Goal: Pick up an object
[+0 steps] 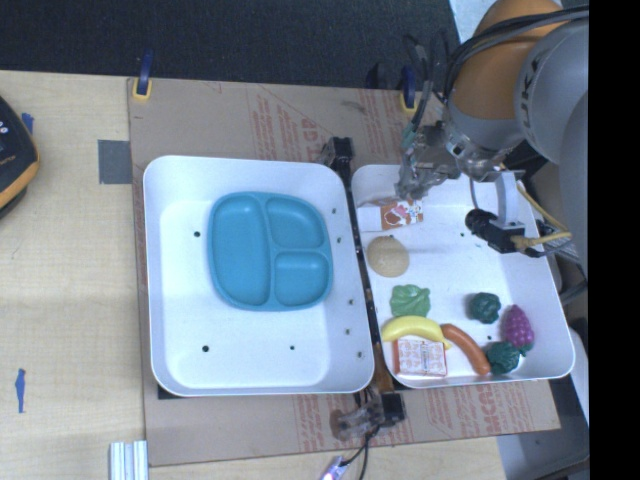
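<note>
My gripper [412, 186] hangs over the far left corner of the right bin [545, 268], pointing down just above a small red and white packet [400, 214]. Whether it touches the packet I cannot tell. In the same bin lie a beige round bun [387, 256], a green leafy piece [409, 299], a yellow banana [411, 327], a white and red carton [420, 356], an orange sausage [466, 348], a dark green broccoli [485, 307], purple grapes [517, 327] and another dark green piece [502, 357].
The left bin [170, 268] holds a blue divided plate [269, 249]. A black clip [341, 151] sits at the far seam between the bins, and a connector [362, 418] at the near seam. A black bracket [497, 231] on the arm overhangs the right bin.
</note>
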### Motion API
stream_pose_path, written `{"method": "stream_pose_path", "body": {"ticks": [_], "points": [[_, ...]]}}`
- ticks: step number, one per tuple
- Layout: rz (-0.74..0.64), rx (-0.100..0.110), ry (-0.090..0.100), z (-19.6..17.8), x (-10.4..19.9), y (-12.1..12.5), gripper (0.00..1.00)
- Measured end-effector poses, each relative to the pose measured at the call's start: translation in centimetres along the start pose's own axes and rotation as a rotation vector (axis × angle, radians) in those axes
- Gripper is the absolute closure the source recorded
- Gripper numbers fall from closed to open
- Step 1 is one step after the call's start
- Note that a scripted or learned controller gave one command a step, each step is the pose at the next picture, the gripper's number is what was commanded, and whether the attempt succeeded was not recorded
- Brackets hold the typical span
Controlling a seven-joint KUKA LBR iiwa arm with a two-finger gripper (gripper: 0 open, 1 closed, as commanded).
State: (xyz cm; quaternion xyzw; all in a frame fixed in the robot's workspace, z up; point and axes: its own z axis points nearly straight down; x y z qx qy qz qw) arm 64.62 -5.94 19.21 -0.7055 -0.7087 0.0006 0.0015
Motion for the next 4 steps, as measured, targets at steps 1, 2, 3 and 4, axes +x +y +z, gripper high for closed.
{"method": "stream_pose_path", "body": {"ticks": [1, 2, 3, 4], "points": [[0.0, 0.0, 0.0, 0.0, 0.0, 0.0, 0.0], [0.0, -0.003, -0.001, 7.0, -3.1, 0.9, 0.0], [-0.002, -0.011, 0.001, 9.1, -3.3, 1.5, 0.0], [-0.001, -0.016, 0.003, 9.1, -4.1, 1.6, 0.0]]}}
